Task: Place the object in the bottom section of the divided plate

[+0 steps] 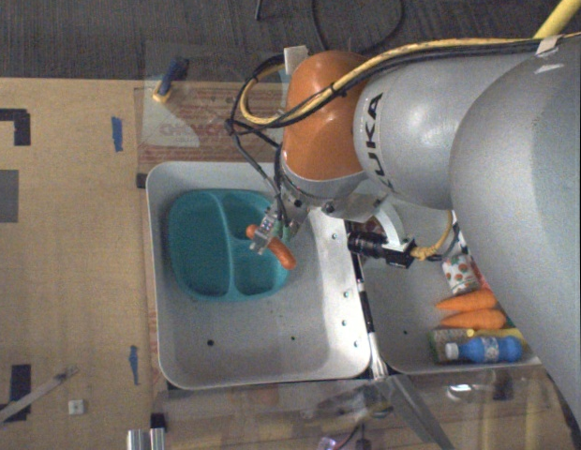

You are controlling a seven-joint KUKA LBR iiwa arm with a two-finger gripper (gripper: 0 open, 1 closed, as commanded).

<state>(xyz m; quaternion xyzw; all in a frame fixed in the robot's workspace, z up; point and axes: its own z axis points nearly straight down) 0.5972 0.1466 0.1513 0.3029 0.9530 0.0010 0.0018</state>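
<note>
Object: one small orange carrot-like piece (279,251), lying at a slant at the right edge of the teal divided plate (201,242), right by the gripper's tip.
Plate: one, teal, its sections split by raised ridges; it sits in the upper part of the left white bin (262,350).
Gripper (268,232): down low over the plate's right side, touching or nearly touching the orange piece; whether the claw is spread or pinching, I cannot tell from up here.
Bins: two, side by side; the right bin (412,345) is largely covered by the arm.
Right bin contents: two orange carrots (470,309) stacked close, one bottle with a blue label (480,349) below them, one small spotted cup (458,272) above them.
In the way: the grey arm with its orange band (319,120) hangs over the bins' shared wall; yellow and black cables (262,111) loop beside it.
</note>
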